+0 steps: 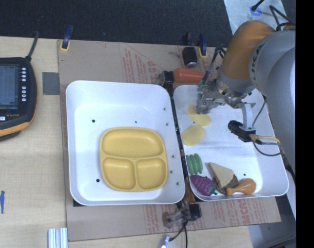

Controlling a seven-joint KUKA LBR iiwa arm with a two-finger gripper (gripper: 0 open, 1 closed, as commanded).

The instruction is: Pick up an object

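In the right white bin [265, 182], two flat pale yellow round slices [194, 134] lie at the far left. At the near edge sit a green ridged veggie [194, 163], purple toy grapes [203, 184], a tan wedge [222, 174] and a brown pear-shaped toy [243, 187].

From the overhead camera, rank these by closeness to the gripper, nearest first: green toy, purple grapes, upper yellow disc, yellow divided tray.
Gripper, right bin's far end.
1. Upper yellow disc, just beneath it.
2. Green toy, right bin's left wall.
3. Purple grapes, right bin's near corner.
The yellow divided tray, left bin: too close to rank against the grapes.
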